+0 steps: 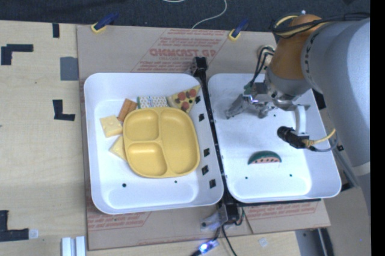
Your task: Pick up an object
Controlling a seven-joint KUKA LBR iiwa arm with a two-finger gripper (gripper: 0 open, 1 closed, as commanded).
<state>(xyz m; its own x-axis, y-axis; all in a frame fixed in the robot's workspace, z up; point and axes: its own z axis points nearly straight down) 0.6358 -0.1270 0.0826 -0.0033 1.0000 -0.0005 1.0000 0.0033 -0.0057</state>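
My gripper point(231, 112) sits low over the right bin point(319, 185), near its upper left part, with the fingers pointing toward the divider between the two bins. I cannot tell from this angle how wide it stands, and nothing is visible in its grasp. Treat it as carrying nothing.

Nearest candidate: a watermelon slice point(265, 158), green rind with a red middle, lying flat on the floor of the same bin. It is below my gripper and off to the arm's side, apart from it, with bare white floor between. No other loose object lies close to it.

Across the divider, in the left bin point(96, 188): a yellow divided plate point(161, 142), with flat crackers point(114, 125) tucked along its far edge and a pizza slice point(185, 97) just beyond the divider from my gripper. These are crowded and partly overlapped.

Step in hand, as I judge it: the approach, before any grasp. No object is picked yet.

Next move calls for shifting back over the slice, lining up across its narrow width and coming down to the floor before squeezing. It lies thin and flat, so a shallow descent would likely miss it.
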